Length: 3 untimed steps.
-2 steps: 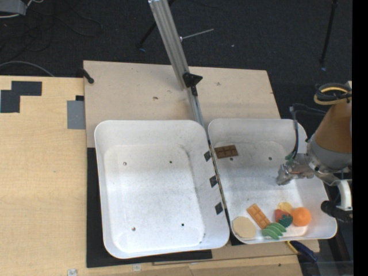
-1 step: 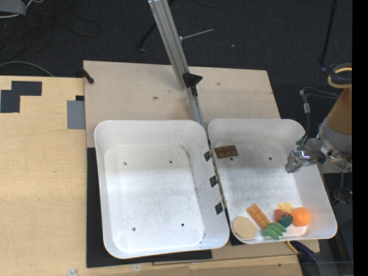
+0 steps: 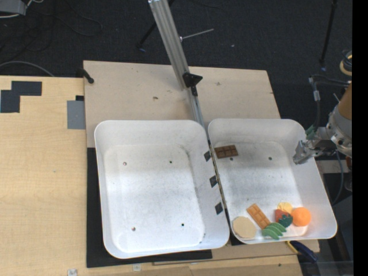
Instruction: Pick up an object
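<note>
The flat brown chocolate bar (image 3: 226, 151) lies with its long axis running nine to three o'clock. The grey two-finger gripper (image 3: 301, 154) hovers at three o'clock; its opening cannot be told.

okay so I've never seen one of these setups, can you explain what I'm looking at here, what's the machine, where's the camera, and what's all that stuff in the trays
This is one camera fixed above a bench, looking down at a slant. Two shallow white bins sit side by side: the left bin and the right bin. The machine is a robot arm reaching in from the right; its gripper hovers at the right bin's edge. Its job is to pick up an object. In the right bin lie a brown chocolate-like bar near the divider and, in the near corner, toy foods: a round biscuit, a wafer, something green and an orange ball.
</note>
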Motion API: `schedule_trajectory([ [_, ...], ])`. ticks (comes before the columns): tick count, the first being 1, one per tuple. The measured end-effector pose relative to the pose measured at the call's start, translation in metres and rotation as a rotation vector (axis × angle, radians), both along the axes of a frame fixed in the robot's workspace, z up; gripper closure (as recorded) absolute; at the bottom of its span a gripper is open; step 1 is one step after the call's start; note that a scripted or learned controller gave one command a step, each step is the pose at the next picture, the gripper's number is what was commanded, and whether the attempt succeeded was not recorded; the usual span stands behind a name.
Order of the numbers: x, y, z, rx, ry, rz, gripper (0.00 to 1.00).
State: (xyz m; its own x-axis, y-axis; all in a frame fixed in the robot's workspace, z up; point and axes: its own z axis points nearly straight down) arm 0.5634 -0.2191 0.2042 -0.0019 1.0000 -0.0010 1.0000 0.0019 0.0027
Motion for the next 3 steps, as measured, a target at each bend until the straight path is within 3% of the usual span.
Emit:
schedule_trajectory([
  [1, 0.001, -0.001, 0.045, 0.000, 0.000, 0.001, 1.00],
  [3, 0.015, 0.099, 0.034, 0.004, 0.007, 0.003, 1.00],
])
